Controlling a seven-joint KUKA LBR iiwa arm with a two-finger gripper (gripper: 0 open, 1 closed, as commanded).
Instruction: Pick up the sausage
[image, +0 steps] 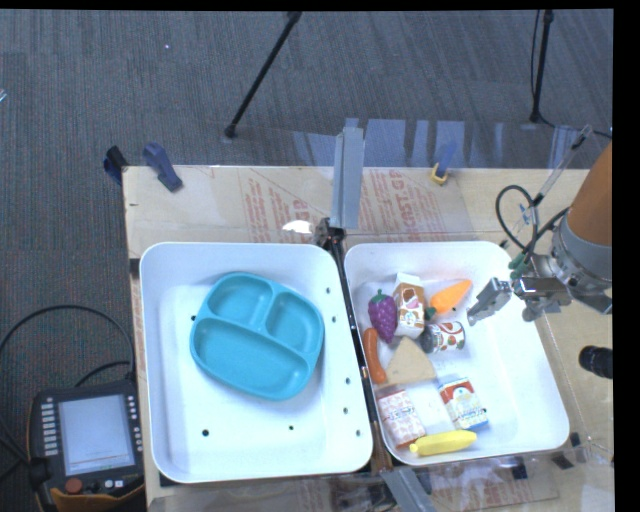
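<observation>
The sausage (372, 356) is a slim reddish-orange piece lying along the left wall of the right bin (520, 385), just below the purple grapes (382, 316). My gripper (512, 301) hovers over the upper right of that bin, well to the right of the sausage. It is open, and nothing sits between its fingers. One grey finger (488, 300) points left toward the small can (447, 337).
A milk carton (409, 305), an orange carrot (451, 295) and a tan wedge (408, 364) crowd the space between the gripper and the sausage. Two small boxes (400, 416) (462, 402) and a banana (443, 443) lie near the front. The left bin (170, 430) holds a blue divided plate (258, 335).
</observation>
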